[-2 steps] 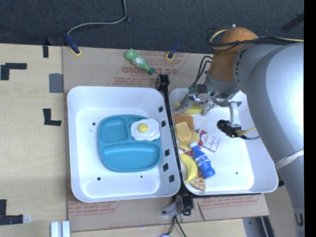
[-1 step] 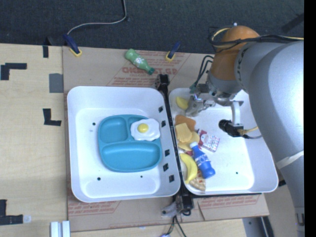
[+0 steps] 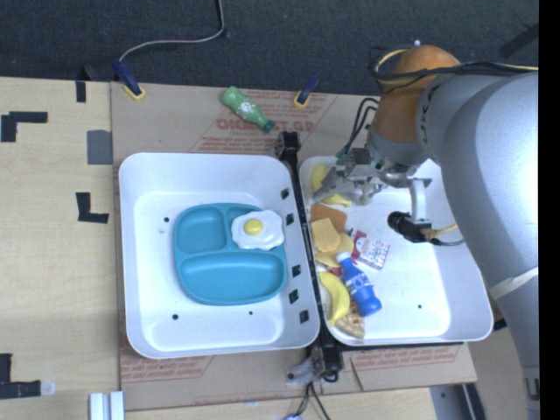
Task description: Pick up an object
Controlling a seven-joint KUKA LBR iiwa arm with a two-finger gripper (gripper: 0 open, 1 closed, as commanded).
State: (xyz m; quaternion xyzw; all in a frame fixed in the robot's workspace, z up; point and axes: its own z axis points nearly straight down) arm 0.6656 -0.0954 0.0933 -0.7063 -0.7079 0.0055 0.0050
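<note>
Gripper over the far left corner of the right bin

My gripper (image 3: pixel 354 180) hangs just above the food pile (image 3: pixel 337 261) in the right bin (image 3: pixel 437 309); I cannot tell how it is set. The pile runs along the bin's left wall, from the gripper toward the near edge.

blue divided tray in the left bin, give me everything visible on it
The blue tray is a glossy, plastic-looking rounded rectangle, moulded into three compartments: two small ones at the far side, one large one nearer the camera. It lies flat, right way up, roughly mid-floor in the left bin. A toy fried egg overlaps its far right corner. The compartments hold nothing else.
</note>
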